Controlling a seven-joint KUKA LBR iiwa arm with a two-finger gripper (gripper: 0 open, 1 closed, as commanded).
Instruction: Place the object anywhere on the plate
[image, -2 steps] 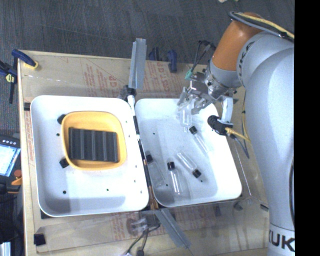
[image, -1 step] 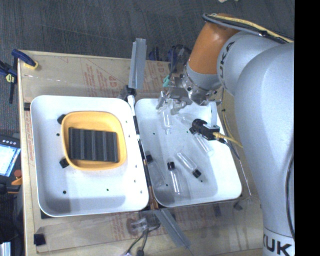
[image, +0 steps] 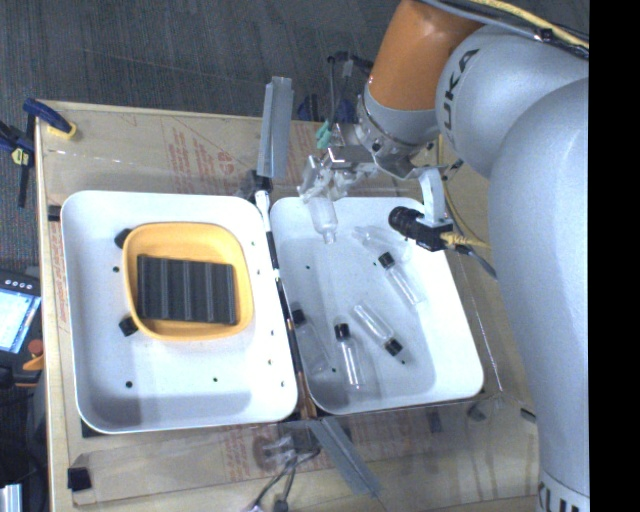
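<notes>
A yellow plate (image: 187, 236) with a dark ridged insert (image: 187, 290) lies in the left bin (image: 90, 380). My gripper (image: 325, 192) hangs over the far left corner of the right bin (image: 450, 370), to the right of the plate. It is shut on a clear tube (image: 327, 222) that hangs down between its fingers, above the bin floor. Other clear tubes with black caps lie on the right bin's floor: one (image: 400, 283) near the middle right, one (image: 376, 327) lower down, one (image: 349, 362) near the front.
A raised divider (image: 280, 300) separates the two bins. A black fitting with a cable (image: 420, 228) sticks out by the right bin's far edge. The large grey arm (image: 540, 200) fills the right side. Clamps (image: 45, 115) sit at the bench's far left.
</notes>
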